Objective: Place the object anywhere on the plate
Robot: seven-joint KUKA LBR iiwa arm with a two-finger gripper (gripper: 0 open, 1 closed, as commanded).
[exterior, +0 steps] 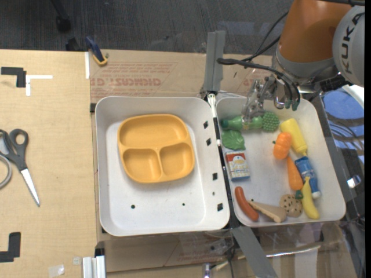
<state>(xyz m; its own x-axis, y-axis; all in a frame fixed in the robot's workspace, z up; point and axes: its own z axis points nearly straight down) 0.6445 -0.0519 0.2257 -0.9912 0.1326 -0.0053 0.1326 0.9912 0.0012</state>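
Down in the right white bin point(324, 172), near its far edge, lies a green toy vegetable with a bumpy round head and a smooth stalk point(255, 122), stretched crosswise. The metal claw point(253, 108) is right over its middle, fingers pointing down and touching or almost touching it; whether they are clenched on it I cannot tell. A flat green leaf-shaped piece point(233, 138) sits just beside the stalk, toward the near side. Further along the same bin lie a small red-and-white carton point(237, 165), a red sausage point(246, 204), a tan wedge point(269, 211) and a brown cookie point(288, 203) near the near edge. Along the right wall are a yellow bottle-like toy point(294, 135), an orange pepper-like toy point(281, 145), an orange carrot point(294, 174), a blue tube point(307, 173) and a yellow banana point(310, 203). The orange-yellow three-compartment plate point(155, 147) sits in the left white bin point(110, 201), toward its far left corner. On the bench point(46, 155) by its left edge lie grey-handled scissors point(22, 158).
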